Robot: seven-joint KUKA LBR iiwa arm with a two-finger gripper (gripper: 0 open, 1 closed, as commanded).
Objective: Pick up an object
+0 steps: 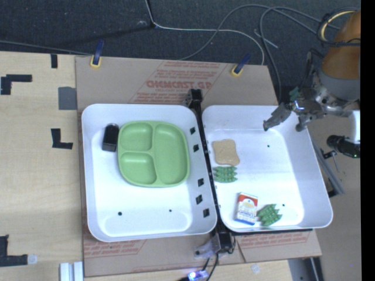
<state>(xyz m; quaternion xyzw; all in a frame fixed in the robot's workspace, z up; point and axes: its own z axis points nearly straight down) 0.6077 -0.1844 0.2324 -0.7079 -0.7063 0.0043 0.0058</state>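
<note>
You are looking down on a table (35, 174) that carries two shallow white bins side by side on a sheet of brown cardboard (170, 81); the left bin (99, 215) holds a green divided plate (153, 154), with a small black block (110, 137) just beside the plate's left edge.

In the right bin (293, 174) you have four things to choose from; a tan slice that looks like toast (225, 152) lies near the bin's left wall, and a green pea pod (225, 173) sits just on its near side, touching or almost touching it; towards the near edge a small white and red box (246, 208) lies flat, and a second bunch of green pods (269, 214) rests against its right side.

The arm (340, 63) comes in from the right, grey with its orange band at the far right corner; your pincer (284, 119) hangs over the far right part of the right bin, well apart from all four things; its two dark fingers (274, 120) stand spread with a clear gap between them, and nothing sits in that gap; the view is too coarse to say whether the tips touch the bin floor.

Beyond the bins, loose cables (246, 22) trail across the dark mat (70, 10) at the far side; two clamps, one yellow and blue (96, 57) and one yellow (239, 68), pin the cardboard's far edge.
</note>
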